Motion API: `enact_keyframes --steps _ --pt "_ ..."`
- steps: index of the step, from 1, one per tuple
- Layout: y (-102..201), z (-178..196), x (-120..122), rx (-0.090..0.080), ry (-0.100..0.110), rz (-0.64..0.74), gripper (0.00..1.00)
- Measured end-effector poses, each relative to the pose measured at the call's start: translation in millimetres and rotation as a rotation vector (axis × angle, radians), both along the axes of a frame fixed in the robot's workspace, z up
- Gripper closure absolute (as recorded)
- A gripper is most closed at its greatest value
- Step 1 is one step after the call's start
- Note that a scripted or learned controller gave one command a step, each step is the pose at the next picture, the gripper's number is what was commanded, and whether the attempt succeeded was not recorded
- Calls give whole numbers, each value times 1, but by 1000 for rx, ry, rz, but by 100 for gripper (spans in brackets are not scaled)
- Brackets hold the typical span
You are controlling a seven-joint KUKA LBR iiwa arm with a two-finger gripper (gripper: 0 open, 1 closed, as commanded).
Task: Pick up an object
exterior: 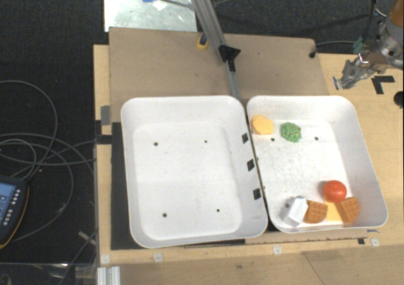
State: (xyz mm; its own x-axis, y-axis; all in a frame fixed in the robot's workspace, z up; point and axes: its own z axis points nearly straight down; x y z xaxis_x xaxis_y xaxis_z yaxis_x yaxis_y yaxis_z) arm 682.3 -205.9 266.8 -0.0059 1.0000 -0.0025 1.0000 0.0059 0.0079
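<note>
The right bin [353, 127] holds several small items. A yellow-orange lump [262, 125] and a green bumpy piece [291, 132] lie near its far left corner. In the near right corner sit a red ball-like piece [334, 189], two orange waffle-patterned pieces [315, 212] [348, 209] and a white-grey object [293, 210], all close together. My gripper [349, 79] hangs over the brown bench beyond the bin's far right corner, outside the bin and well away from every item. Nothing shows in it.
The left bin [183, 170] adjoins the right one along black clips [250, 165]. A slanted grey pole [208, 15] crosses the bench's far side down to the bins' junction. Cables [38, 145] and a handheld screen [9, 205] lie on the dark floor at left.
</note>
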Motion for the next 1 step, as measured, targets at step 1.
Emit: enact_keyframes --steps 1 --pt "54 -10 6 3 5 4 100"
